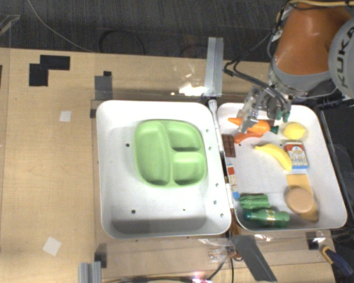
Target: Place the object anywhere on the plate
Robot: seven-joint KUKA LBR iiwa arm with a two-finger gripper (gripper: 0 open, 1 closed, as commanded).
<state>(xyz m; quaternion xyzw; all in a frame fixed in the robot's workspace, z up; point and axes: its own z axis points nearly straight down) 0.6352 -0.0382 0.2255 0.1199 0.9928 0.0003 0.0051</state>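
Tool: low over the far end of the right bin, directly above the orange carrot; we cannot tell whether it grips anything
Carrot: lies in the right bin near its far left corner, beneath the tool, just beside the bin's left wall; a banana is close on its near side
Carrot's look: bright orange, slender and tapered, apparently a plastic toy; smooth and rounded, so we judge it likely to slip or roll under a poor pinch
Plate: green, divided into compartments, sitting in the middle of the left bin; nothing rests on it
Step in hand: we judge the pick is under way; the carry to the plate is not yet done
Doing it well: we would close across the carrot's thicker part, square to its length; lift straight up, clearing the bin's wall; keep off the banana and the lemon; lower over any plate compartment before release
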